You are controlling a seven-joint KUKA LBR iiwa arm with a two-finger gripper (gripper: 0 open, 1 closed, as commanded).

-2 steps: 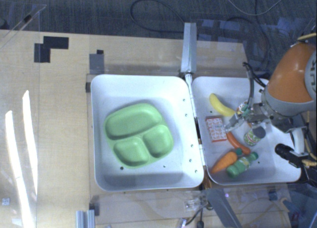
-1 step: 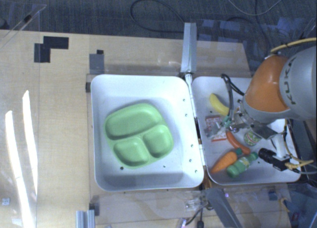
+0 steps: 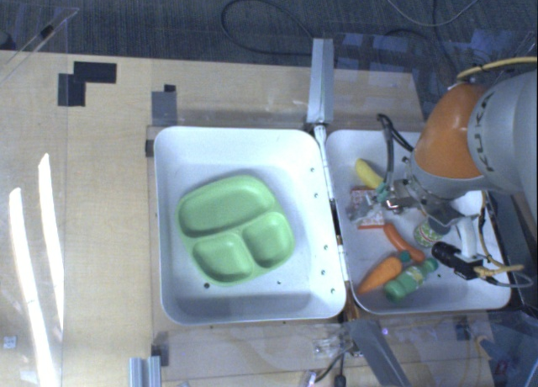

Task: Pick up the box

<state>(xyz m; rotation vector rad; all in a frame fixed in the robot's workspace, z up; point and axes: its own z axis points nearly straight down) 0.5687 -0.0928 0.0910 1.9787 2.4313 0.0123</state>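
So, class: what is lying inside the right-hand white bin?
In the right bin lie a yellow banana-shaped toy, two carrots, a green bottle and a small printed packet. The arm covers the bin's right part, hiding whatever lies beneath.

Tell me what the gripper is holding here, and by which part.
Cannot be told: the arm covers the gripper over the right bin, beside a small box.
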